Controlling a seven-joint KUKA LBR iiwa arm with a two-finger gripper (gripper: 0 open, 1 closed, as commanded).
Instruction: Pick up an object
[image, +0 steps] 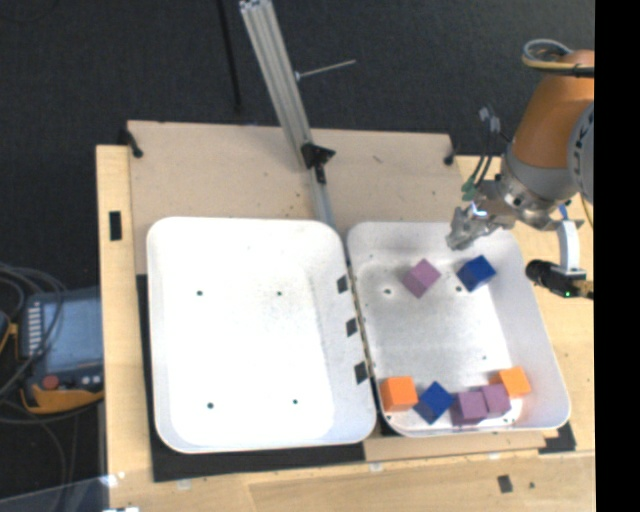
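The right bin (520, 300) holds all the blocks: a purple block (421, 277) and a blue block (476, 272) lie apart in its upper half with bare floor around them, while an orange block (399, 392), a second blue block (434, 401), two purple blocks (482, 404) and another orange block (515, 380) crowd the lower rim. The left bin (250, 330) offers wide bare floor. The arm (548, 130) slants in from the upper right, its gripper (465, 232) above the bin's top edge, near the upper blue block; nothing shows between its tips, and I cannot tell how wide it stands.
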